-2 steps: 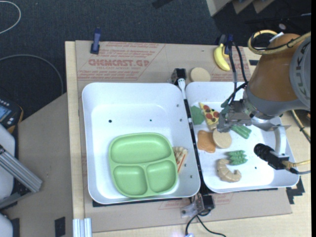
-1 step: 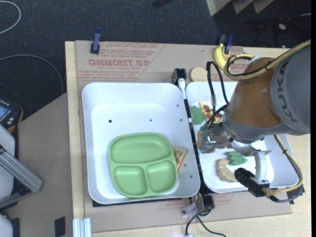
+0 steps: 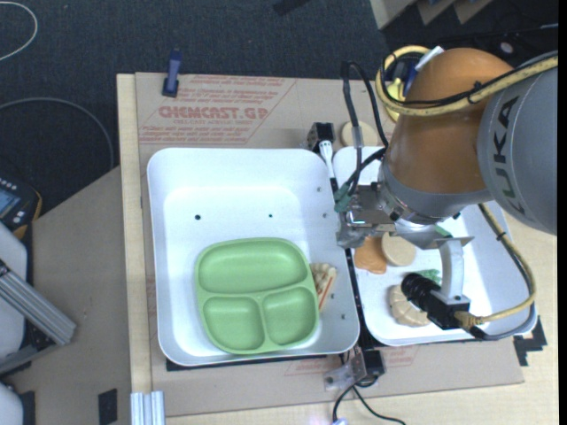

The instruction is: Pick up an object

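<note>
My gripper (image 3: 359, 224) hangs under the big orange and grey wrist, at the left edge of the right bin (image 3: 507, 268), close to the wall shared by the two bins. Just below it lie an orange-brown piece (image 3: 367, 258) and a pale tan disc (image 3: 400, 252). Nearer the front of that bin sit a cream lump (image 3: 406, 308) and a small green piece (image 3: 431, 275). The wrist hides much of this bin. The left bin (image 3: 168, 180) holds a green divided plate (image 3: 257, 292) and a small tan object (image 3: 324, 282) at the plate's right edge.
The arm's bulk (image 3: 443, 140) covers the back of the right bin. A black fitting with a yellow cable (image 3: 438, 304) lies over the bin's front. Cardboard (image 3: 213, 109) lies behind the bins, with a blue clip (image 3: 172, 73) at its far edge.
</note>
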